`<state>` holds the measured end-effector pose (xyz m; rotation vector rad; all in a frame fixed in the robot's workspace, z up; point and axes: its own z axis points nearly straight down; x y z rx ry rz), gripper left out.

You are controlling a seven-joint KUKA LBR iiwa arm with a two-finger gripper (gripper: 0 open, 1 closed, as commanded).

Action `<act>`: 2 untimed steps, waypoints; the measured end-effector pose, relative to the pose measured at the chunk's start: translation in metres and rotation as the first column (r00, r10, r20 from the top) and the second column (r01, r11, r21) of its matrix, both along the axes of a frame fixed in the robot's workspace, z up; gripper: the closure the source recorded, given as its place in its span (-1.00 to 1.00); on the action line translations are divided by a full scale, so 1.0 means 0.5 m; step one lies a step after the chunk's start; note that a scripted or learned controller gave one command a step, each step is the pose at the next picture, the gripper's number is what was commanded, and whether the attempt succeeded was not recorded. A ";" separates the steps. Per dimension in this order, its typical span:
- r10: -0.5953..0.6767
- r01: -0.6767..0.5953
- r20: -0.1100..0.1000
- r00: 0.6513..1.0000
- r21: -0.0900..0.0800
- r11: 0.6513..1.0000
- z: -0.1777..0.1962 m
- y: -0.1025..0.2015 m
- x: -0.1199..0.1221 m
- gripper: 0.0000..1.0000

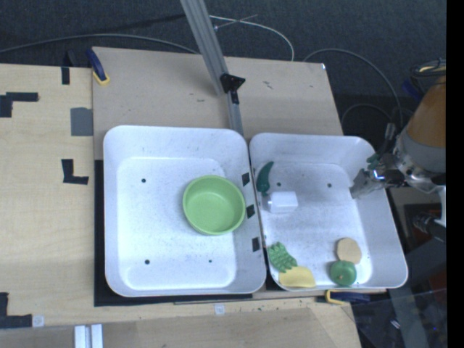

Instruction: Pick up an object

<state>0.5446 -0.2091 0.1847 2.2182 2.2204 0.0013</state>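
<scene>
The right bin (377, 216) holds several small objects. A dark green curved piece (264, 176) and a white block (283, 201) lie near its left wall. Along its front edge sit a green leafy toy (280, 255), a yellow piece (298, 277), a round green object (343, 272) and a tan disc (349, 249). My gripper (370, 177) hangs at the bin's right rim, above the wall, apart from all of these. Nothing shows between its fingers.
The left bin (130, 194) holds a light green bowl (213, 205). A grey pole (206, 38) slants down to the bins' back edge. Cables (254, 31) trail over the dark floor behind the bench. The arm's orange band (429, 118) sits at the right.
</scene>
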 end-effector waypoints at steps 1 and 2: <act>0.001 -0.001 0.000 1.000 0.000 1.000 0.073 0.000 0.002 1.00; 0.005 -0.005 -0.003 1.000 0.003 1.000 0.077 0.088 0.035 1.00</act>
